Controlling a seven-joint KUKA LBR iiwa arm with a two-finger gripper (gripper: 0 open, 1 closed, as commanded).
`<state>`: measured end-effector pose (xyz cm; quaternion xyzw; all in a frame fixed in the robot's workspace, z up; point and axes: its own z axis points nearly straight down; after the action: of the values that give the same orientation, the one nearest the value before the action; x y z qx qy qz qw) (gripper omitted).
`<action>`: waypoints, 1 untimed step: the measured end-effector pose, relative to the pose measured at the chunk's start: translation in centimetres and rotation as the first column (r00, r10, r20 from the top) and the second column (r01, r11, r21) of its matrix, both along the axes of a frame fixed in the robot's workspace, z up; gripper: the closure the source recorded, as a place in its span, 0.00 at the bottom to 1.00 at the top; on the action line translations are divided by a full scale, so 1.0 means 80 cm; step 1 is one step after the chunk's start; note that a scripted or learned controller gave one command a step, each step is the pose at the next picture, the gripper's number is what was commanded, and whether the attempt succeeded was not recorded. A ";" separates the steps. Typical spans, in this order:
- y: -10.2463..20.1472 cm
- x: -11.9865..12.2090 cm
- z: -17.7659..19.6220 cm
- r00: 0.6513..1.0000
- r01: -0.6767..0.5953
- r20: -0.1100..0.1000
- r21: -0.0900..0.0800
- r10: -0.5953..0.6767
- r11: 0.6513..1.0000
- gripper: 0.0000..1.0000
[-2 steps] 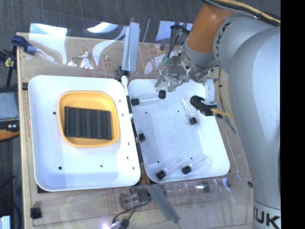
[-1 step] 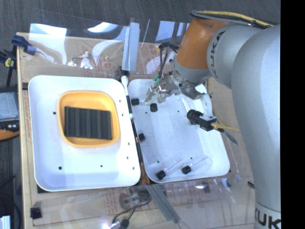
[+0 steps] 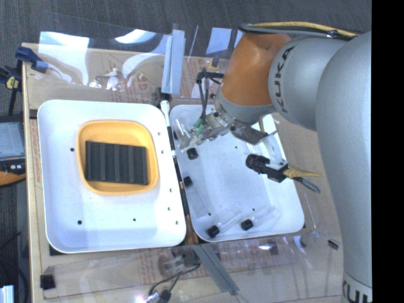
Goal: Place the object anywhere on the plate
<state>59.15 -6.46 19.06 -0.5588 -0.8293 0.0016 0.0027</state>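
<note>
Camera view from above: I see the gripper low over the far left corner of the right bin, and I cannot tell how wide it stands or whether it holds anything. The arm reaches in from the right, its orange band bent down above the wrist. The black ridged block lies flat on the yellow plate in the left bin, well apart from the gripper.

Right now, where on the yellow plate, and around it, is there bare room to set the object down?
The yellow plate has bare rim all around its dark ribbed centre. The left bin has open white floor below the plate. The right bin is crowded: the arm above, clear tubes along its lower edge.
</note>
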 end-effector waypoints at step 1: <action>0.053 0.005 0.000 0.990 -0.138 0.000 0.000 0.138 0.990 1.00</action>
<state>59.56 -2.21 19.06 -0.5003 -0.8659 0.0017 0.0025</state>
